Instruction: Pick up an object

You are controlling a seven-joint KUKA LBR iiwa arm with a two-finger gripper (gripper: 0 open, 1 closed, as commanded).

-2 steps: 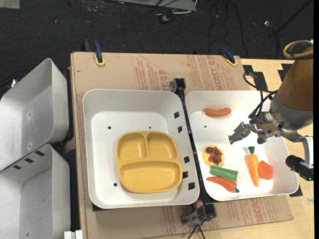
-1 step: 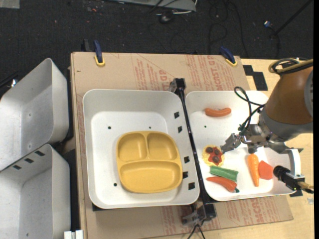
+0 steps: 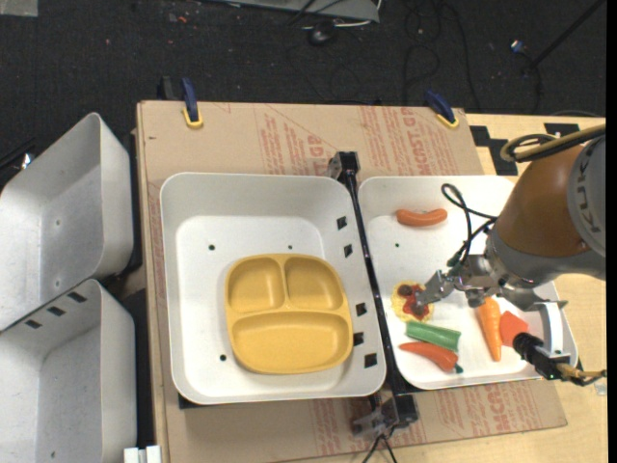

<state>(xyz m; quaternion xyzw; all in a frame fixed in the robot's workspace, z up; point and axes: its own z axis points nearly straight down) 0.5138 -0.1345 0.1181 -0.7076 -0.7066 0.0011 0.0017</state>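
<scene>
Camera view, tool [image 3: 431, 290] low over right bin [image 3: 424, 254] — toy food [image 3: 416, 302] beneath

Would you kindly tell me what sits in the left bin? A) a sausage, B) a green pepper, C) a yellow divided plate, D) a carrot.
C: the yellow divided plate lies alone in the left bin, while the sausage, carrot and green pepper are all in the right bin.
</scene>
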